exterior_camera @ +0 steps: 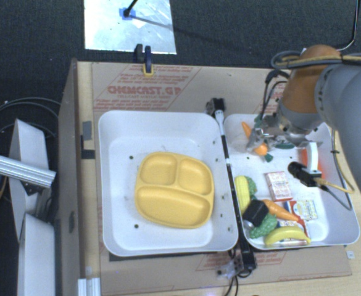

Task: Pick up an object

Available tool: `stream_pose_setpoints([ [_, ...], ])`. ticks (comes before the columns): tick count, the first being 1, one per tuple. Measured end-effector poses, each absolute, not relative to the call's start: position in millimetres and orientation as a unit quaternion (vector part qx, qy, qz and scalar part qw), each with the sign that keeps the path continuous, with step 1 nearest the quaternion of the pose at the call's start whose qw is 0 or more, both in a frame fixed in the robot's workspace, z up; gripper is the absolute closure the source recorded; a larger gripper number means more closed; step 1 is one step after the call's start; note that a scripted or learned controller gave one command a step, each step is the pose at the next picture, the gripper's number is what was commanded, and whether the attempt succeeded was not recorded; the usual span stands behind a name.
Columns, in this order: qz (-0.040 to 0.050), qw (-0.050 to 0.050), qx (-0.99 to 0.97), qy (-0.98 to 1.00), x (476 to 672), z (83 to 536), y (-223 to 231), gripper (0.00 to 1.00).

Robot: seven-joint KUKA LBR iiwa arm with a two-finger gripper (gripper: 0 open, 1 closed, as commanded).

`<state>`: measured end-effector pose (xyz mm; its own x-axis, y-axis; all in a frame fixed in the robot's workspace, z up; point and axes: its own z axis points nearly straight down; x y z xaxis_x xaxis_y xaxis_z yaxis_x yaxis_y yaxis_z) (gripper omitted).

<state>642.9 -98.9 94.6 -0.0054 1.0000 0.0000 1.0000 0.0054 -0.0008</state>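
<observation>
My gripper reaches down into the far left part of the right bin. A small orange piece with a green end lies right under its tip; I cannot tell whether it is held. A small carrot lies just to the gripper's left. Nearer the front lie a corn cob, a black block, a larger carrot, a green broccoli and a banana.
A red and white box and a second printed packet lie mid-bin, and a red and white item is by the right wall. The left bin holds a yellow divided plate.
</observation>
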Motion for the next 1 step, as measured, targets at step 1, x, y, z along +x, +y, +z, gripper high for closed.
stream_pose_setpoints([
  [1,-0.0025,-0.002,-0.705,-0.709,631.7,186.5,-37.2,1.0],
])
